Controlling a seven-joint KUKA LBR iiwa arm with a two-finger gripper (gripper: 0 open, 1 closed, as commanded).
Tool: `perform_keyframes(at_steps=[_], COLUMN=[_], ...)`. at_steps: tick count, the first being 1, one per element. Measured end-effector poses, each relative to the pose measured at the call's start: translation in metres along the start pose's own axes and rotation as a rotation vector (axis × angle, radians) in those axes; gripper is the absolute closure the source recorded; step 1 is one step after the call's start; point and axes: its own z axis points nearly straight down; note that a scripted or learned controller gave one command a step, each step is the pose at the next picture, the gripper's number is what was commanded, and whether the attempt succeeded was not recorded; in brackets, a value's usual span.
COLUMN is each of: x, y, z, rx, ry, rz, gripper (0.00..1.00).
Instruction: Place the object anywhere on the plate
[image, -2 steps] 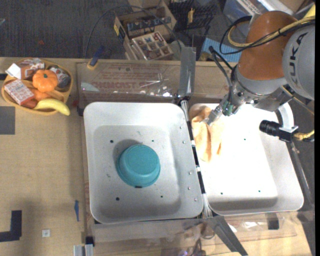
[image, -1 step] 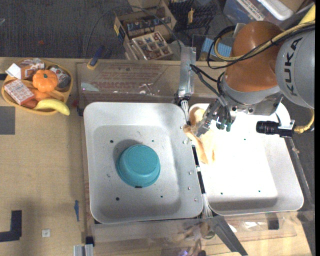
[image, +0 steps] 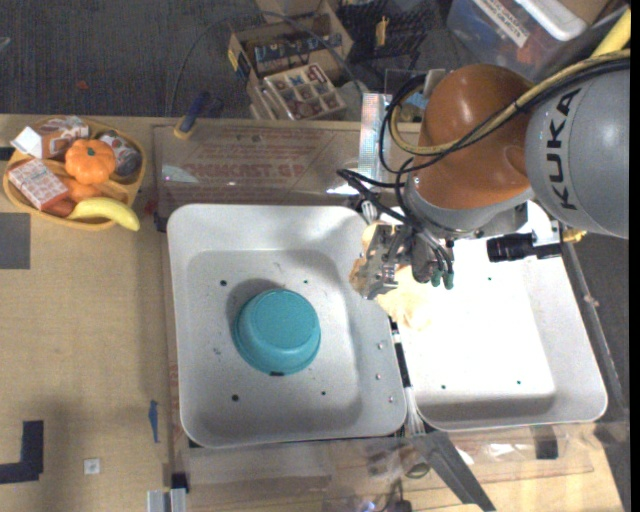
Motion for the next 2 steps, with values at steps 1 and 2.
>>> perform_keyframes(at_steps=[1,2], x=[0.014,0.038], y=[0.036,0.082], z=[-0.007,-0.011], rx=[0.0,0.0], ry=[0.0,0.0], rz=[-0.093,-0.097], gripper=[1.0,1.0])
